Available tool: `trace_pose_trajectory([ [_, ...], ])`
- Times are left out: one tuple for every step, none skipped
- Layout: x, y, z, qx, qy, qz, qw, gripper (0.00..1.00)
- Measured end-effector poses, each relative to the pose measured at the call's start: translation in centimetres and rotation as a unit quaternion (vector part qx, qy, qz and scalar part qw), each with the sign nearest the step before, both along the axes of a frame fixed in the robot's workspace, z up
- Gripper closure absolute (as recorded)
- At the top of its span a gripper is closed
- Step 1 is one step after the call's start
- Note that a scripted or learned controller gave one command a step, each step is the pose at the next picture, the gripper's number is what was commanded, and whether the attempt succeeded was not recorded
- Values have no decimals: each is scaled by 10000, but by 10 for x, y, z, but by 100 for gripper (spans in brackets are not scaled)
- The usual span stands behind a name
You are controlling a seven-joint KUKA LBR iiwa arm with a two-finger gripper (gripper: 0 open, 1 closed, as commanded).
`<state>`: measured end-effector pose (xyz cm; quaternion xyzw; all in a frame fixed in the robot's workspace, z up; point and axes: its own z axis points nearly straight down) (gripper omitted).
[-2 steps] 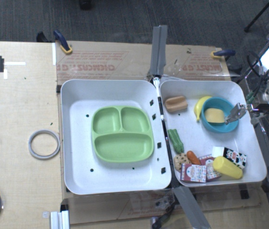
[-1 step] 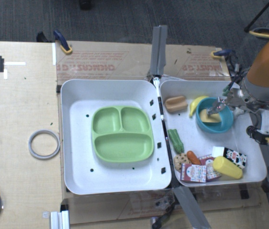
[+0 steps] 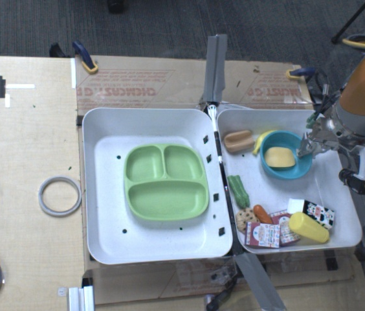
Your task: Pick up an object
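our claw point(image 3: 307, 146) sits at the right of the frame, low over the right bin point(image 3: 338, 193), right beside the rim of the blue bowl point(image 3: 288, 162). whether it is wide or narrow we cannot tell from this slant, and we see nothing caught in it.

working through the single overhead view: the right bin holds the clutter. the blue bowl lies in its upper middle with a pale yellow piece point(image 3: 279, 157) inside it and a banana point(image 3: 260, 142) curving along its left rim. left of that lies a hot dog bun point(image 3: 238, 140). a green pod-like toy point(image 3: 238, 190) lies along the bin's left wall. at the lower edge we see a cookie point(image 3: 243, 218), a carrot point(image 3: 263, 214), a red carton point(image 3: 264, 234), a yellow block point(image 3: 309, 228) and a small cow-print box point(image 3: 318, 213), packed close together.

the left bin point(image 3: 98, 193), in the centre of the frame, holds a green divided plate point(image 3: 167, 182). a tape ring point(image 3: 60, 195) lies on the bench point(image 3: 21, 141) at the left.

we judge the bowl the nearest target. it looks like light, stiff, smooth plastic, so likely to slip; pinching across its thin rim on the right side seems the surest hold. the piece inside may tip out if the bowl tilts.
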<state>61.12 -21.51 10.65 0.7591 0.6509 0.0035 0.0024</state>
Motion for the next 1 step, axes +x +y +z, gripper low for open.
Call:
trace_pose_trajectory([
  [40,11,-11,-29,210,-667,9975,100],
])
